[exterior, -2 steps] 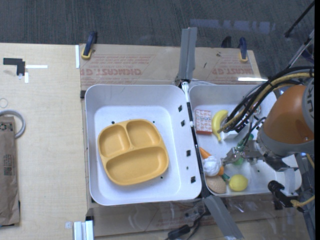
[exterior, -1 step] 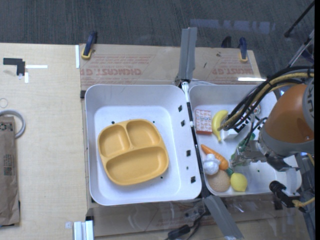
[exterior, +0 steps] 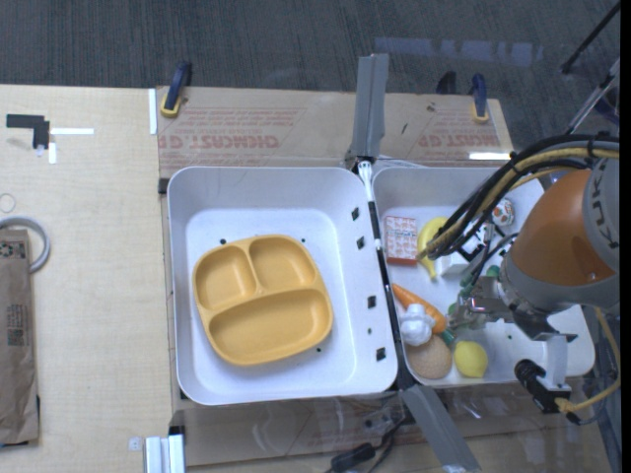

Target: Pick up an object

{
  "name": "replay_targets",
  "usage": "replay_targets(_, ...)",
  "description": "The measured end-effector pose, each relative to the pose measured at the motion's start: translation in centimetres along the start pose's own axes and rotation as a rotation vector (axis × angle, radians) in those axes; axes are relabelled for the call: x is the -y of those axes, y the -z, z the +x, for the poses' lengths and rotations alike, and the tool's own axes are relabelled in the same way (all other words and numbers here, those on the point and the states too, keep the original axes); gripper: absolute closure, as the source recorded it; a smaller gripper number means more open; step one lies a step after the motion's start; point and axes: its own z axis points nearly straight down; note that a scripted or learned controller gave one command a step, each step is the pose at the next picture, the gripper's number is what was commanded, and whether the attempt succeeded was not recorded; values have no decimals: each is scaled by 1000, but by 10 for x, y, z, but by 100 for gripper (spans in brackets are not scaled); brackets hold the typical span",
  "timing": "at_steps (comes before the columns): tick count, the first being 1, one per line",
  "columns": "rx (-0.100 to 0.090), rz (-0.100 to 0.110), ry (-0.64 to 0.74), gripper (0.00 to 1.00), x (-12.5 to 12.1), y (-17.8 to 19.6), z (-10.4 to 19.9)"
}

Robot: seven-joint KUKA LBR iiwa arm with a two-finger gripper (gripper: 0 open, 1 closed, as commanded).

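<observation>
The right bin (exterior: 446, 181) holds several small objects. A red and white packet (exterior: 400, 238) lies at its left side, with a yellow banana (exterior: 431, 235) beside it. Below them sit an orange carrot (exterior: 414, 296), a white garlic bulb (exterior: 417, 322), a tan round piece (exterior: 430, 359) and a yellow lemon (exterior: 471, 359). My gripper (exterior: 471, 309) is low in the right bin, just above the lemon and to the right of the garlic. The orange wrist band and cables hide the fingers.
The left bin (exterior: 187, 264) holds a yellow divided tray (exterior: 262, 299). A grey divider post (exterior: 370, 106) rises between the bins. Black cables (exterior: 493, 190) arc over the right bin. A brown paper bag (exterior: 15, 333) lies at the far left of the bench.
</observation>
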Motion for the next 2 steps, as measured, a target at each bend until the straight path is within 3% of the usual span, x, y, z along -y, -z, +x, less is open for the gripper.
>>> replay_targets(1, 2, 3, -379, 100, -11, 71, -29)
replay_targets(2, 4, 3, -203, 100, -1, 169, -1)
